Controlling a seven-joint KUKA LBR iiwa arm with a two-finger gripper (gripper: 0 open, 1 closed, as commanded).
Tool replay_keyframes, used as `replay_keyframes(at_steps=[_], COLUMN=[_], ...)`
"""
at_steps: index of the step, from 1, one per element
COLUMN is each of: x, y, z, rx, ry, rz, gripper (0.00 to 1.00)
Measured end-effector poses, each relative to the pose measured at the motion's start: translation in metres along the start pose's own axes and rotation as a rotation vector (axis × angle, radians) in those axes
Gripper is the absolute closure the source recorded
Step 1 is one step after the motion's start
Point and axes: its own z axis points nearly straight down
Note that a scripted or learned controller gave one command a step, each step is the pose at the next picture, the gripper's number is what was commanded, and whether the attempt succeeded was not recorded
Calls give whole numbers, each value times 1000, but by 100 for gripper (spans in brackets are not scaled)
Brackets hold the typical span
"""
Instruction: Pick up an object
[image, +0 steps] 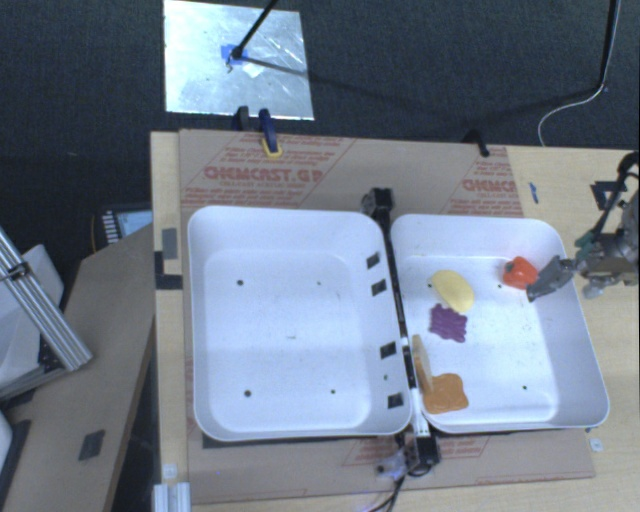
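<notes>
Pincer (548, 280) at right bin (570, 330) far-right edge, just beside orange-red toy (519, 272); can't tell its state. Yellow piece (455, 290), purple piece (448, 322), orange piece (445, 393) lie apart in same bin.

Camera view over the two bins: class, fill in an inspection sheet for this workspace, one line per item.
Surface: bench bearing left bin and right bin, side by side.
Job's things: in the right bin, yellow piece, purple piece, orange piece, red-orange piece.
Clutter: foil sheet beyond the bench.
Grippers: tool beside the red-orange piece; grip unclear.
Cables: white cable, top right.
Surroundings: dark carpet.
</notes>
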Motion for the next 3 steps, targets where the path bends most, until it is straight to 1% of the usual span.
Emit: replay_keyframes(at_steps=[1,2,3], x=[0,50,157], y=[1,6,-21], z=[-11,-124,-146], rx=[-4,-14,-5], ry=[-1,-1,4], rz=[-4,-7,-13], gripper=[100,100,100])
